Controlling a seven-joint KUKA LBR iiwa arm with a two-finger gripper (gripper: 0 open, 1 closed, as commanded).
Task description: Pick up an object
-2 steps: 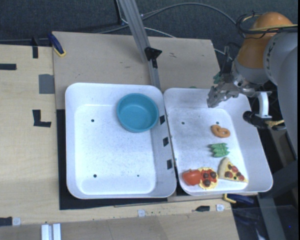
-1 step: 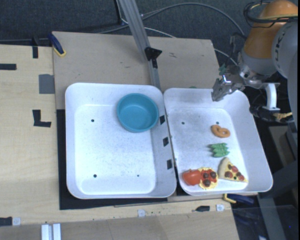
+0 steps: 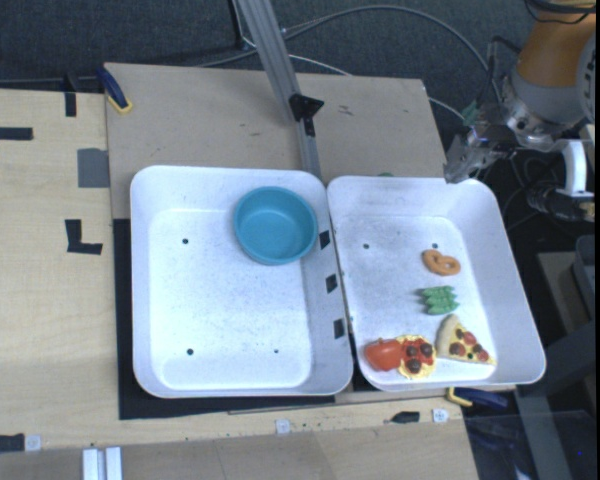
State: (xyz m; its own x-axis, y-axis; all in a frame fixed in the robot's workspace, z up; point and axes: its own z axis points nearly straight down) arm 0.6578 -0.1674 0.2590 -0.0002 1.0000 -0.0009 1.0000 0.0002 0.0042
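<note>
Scanning from the left bin (image 3: pixel 160 268), I see a blue bowl (image 3: pixel 274 225) near its back edge; the right bin (image 3: pixel 380 203) holds a pretzel (image 3: pixel 441 262), green piece (image 3: pixel 437 299) and pizza slice (image 3: pixel 463 342). My pincer (image 3: pixel 462 158) hangs past that bin's back-right corner, grip unreadable. Approach step: it needs lowering onto one target.

Light was even and fairly soft, from overhead. The white bins (image 3: pixel 230 368) looked bright without harsh glare; shadows beneath the blue bowl (image 3: pixel 274 225) were faint. The picture was slightly grainy, and the surrounding dark floor lost detail.
</note>
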